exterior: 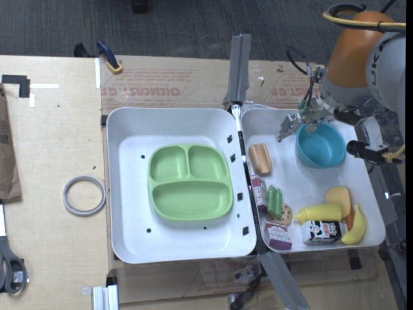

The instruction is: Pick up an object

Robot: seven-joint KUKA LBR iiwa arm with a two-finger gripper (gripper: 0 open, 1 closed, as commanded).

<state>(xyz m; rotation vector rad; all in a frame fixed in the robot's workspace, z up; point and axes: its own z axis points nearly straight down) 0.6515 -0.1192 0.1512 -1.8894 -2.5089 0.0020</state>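
Camera view: arm enters from right; gripper low over right bin far end, touching blue bowl rim, likely pick target. Finger opening indiscernible; nothing visibly held. Bowl: round, glossy, upright, beside bread roll. Left bin holds green divided plate.

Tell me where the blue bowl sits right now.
The blue bowl sits in the right bin, at its far right corner, just below the tool and above the banana.
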